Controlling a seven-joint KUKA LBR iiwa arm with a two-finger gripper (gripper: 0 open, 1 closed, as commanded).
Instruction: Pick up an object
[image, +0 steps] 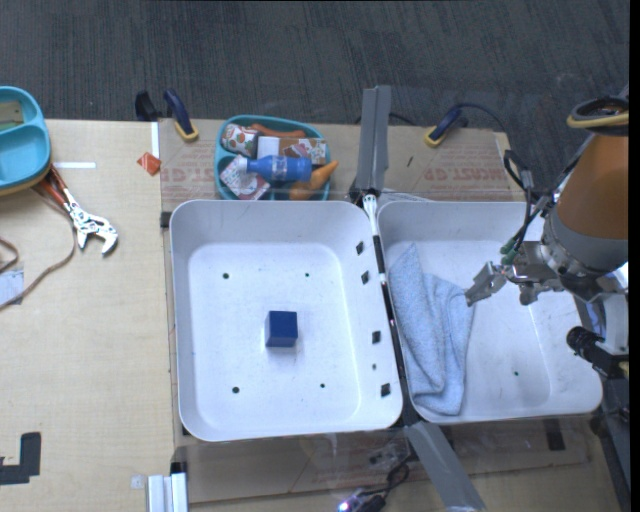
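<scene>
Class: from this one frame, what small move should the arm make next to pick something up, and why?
Probably lower the gripper onto the grey towel in the right bin: it hangs at the towel's edge, while the blue cube sits in the left bin.

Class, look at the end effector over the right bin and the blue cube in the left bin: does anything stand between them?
Yes. The grey towel lies along the right bin's left side, and the raised rims where the two bins meet separate the end effector from the blue cube.

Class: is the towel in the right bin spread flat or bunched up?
Bunched: the towel lies rumpled in folds against the right bin's left wall.
</scene>
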